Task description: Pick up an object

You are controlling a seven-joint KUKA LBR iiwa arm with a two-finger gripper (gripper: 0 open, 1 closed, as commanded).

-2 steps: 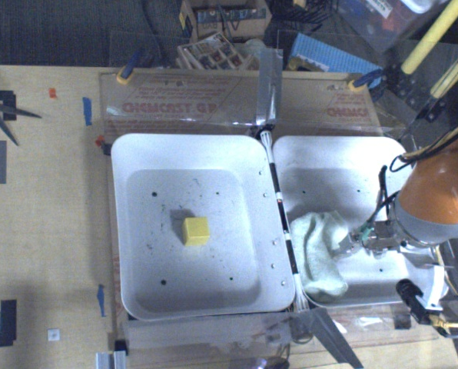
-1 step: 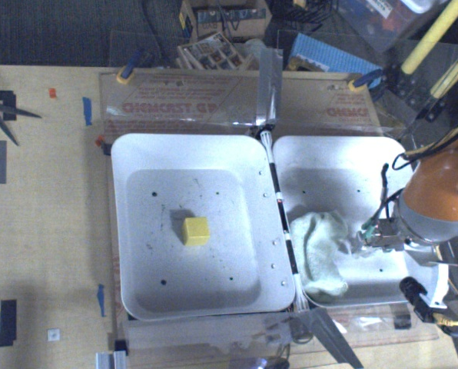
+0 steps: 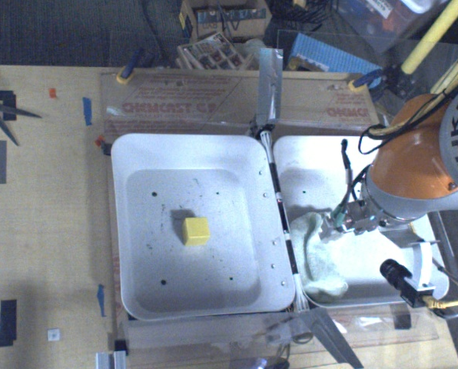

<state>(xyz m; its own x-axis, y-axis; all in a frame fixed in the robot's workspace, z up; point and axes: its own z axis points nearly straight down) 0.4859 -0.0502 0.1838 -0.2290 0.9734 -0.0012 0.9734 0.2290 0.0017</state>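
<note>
Pale cloth (image 3: 319, 258) just below claw (image 3: 343, 223), right bin (image 3: 306, 160).

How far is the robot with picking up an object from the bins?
Done: the arm has reached over the right bin, and its end effector sits low beside a pale cloth lying along that bin's left side. In hand: nothing visibly lifted; the cloth rests in the bin. Left: grasping and raising an object. The yellow block lies untouched in the left bin.
</note>
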